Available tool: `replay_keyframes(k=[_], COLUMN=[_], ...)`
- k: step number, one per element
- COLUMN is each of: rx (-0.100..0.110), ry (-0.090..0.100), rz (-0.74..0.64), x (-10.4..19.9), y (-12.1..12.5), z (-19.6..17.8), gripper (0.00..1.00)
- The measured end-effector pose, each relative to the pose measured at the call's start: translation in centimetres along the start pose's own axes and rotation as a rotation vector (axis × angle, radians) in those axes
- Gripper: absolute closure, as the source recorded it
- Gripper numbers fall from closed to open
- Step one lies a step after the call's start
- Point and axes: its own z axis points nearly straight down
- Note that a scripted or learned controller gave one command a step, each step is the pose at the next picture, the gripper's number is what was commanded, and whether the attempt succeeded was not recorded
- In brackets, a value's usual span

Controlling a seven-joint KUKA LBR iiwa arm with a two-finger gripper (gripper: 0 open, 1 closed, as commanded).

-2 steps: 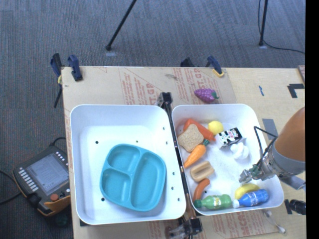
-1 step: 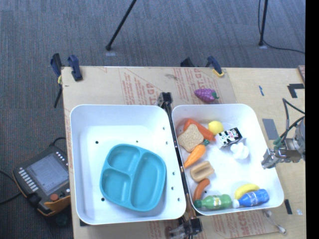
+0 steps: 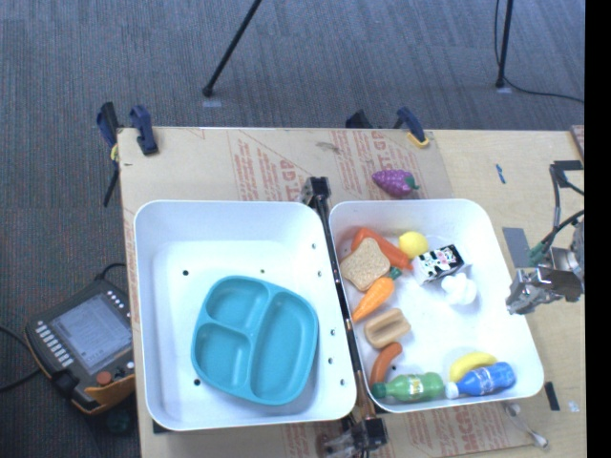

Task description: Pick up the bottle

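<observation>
Two bottles lie on their sides along the front wall of the right bin [image 3: 496, 232]. One is a green bottle [image 3: 412, 386] with a label, near the front middle. The other is a blue bottle [image 3: 485, 380] with a white cap, closer to the front right corner. My gripper [image 3: 530, 294] hangs at the right edge of the view, just outside the right bin's right wall and about level with the bin's middle. It is well behind both bottles and touches neither.
The right bin also holds a bread slice [image 3: 366, 267], carrot [image 3: 374, 299], lemon [image 3: 412, 244], milk carton [image 3: 440, 262], bun [image 3: 387, 328], sausage [image 3: 386, 361] and banana [image 3: 472, 363]. A blue divided plate [image 3: 256, 340] lies in the left bin. Purple grapes [image 3: 394, 181] sit on the bench behind.
</observation>
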Motion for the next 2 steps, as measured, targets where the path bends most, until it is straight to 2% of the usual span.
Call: replay_keyframes(k=[1, 2], rx=[0.000, -0.001], ry=[0.000, -0.001], rz=[0.181, -0.027], x=[-0.6, -0.3], y=[0.1, 0.1], z=[-4.4, -8.4], gripper=[1.00, 1.00])
